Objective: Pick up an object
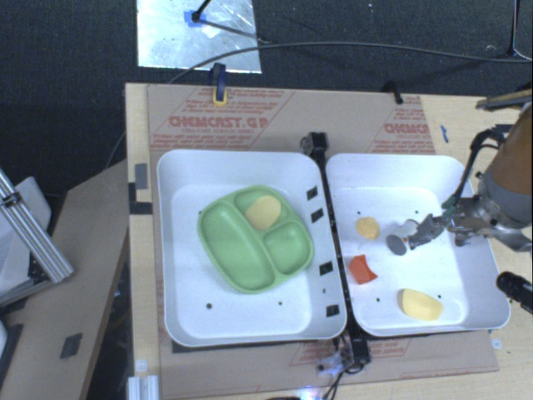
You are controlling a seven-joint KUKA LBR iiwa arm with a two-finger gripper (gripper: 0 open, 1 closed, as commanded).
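Camera view gives you the arm [508,182] reaching in from the right over the right bin [454,323], its pincer [398,242] low, just beside a small yellow ball [367,227]; you cannot tell how its tips stand. A red piece [361,269] and a yellow lump [420,304] lie nearer the front. In the left bin [179,323], a green divided plate [241,252] holds a yellow lump [264,212]

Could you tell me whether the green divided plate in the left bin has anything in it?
Yes. The green plate holds one yellowish item in its upper compartment; the other two compartments look bare.
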